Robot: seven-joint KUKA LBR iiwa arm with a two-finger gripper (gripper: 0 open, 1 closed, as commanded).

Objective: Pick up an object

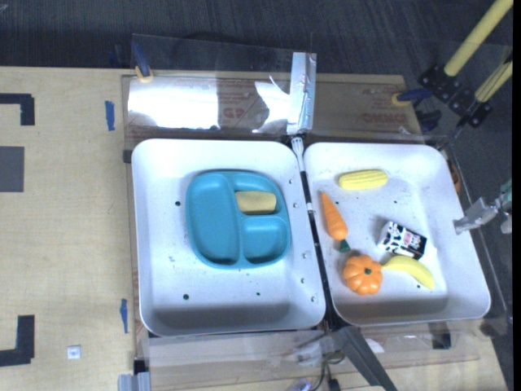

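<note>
On the surface sit two white bins: the left bin carries a blue plate with a yellow piece at its two o'clock. The right bin holds corn at twelve o'clock, a carrot at nine, and a pumpkin, carton and banana toward six. The tool hangs at that bin's three o'clock edge, its state impossible to tell; the corn, lying apart from the rest, looks the safest pick, taken from straight above across its narrow width.
</note>
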